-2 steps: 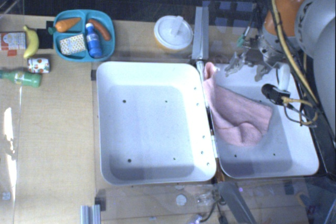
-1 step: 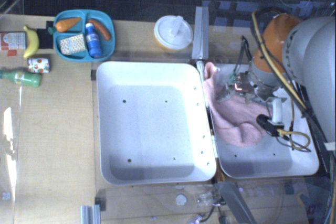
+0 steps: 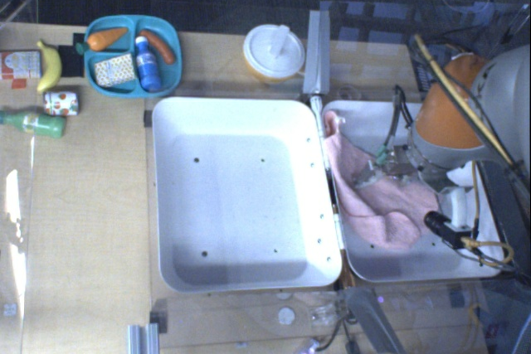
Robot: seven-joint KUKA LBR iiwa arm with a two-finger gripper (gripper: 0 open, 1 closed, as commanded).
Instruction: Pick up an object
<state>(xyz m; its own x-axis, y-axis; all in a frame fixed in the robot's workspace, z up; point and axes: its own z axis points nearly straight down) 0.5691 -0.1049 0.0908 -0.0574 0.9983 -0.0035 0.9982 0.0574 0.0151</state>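
Where the arm (image 3: 452, 116) leans in from the right, its bulk covers the far corner of the right bin (image 3: 398, 269), and the gripper (image 3: 380, 167) sits low over the pink cloth (image 3: 382, 211) bunched in that bin. From here the gripper's tip is lost in a tangle of metal and cable against the folds — whether it is open or closed, or has any cloth in it, I cannot tell. The cloth lies heaped along the bin's left wall, with one corner riding up onto the rim next to the left bin (image 3: 241, 195). Its right side runs under the arm and is hidden. Beyond the bins stands a white lidded tub (image 3: 274, 52). Far left on the bench are a blue divided plate (image 3: 133, 55) of toy food, a banana (image 3: 50, 66), a small can (image 3: 61, 103) and a green bottle (image 3: 33, 123) lying on its side — a carton (image 3: 18, 66) by the banana is cut off at the edge of view.
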